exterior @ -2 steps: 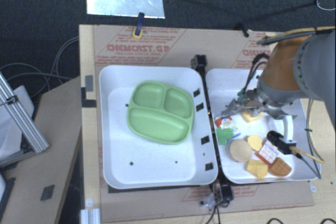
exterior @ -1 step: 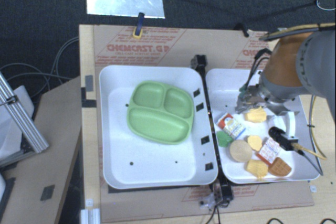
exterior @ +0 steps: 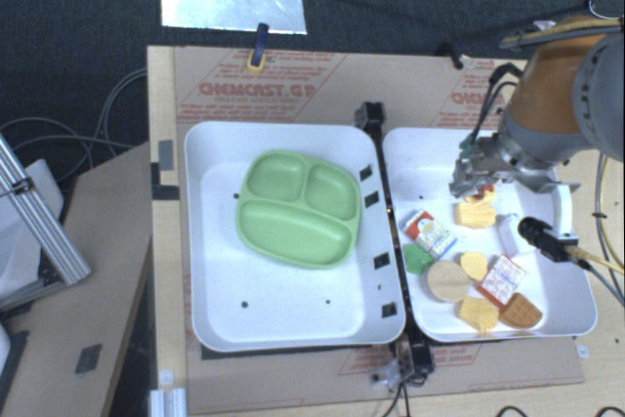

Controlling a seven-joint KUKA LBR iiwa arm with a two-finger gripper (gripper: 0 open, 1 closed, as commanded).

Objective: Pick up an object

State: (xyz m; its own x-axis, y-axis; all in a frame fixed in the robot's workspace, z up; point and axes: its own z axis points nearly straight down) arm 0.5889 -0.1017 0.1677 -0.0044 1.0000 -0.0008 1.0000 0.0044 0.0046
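While the end effector [exterior: 476, 183] hovers low over the yellow block [exterior: 477, 213] in the right bin [exterior: 576, 303], its opening cannot be told; next, descend and close

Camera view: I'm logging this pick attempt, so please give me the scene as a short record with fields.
left bin: holds a green divided plate
right bin: toy food clustered near the front, including a round tan piece, a waffle and a small red and white packet
hand: low in the right bin, just above a yellow cheese-like piece
held object: none visible
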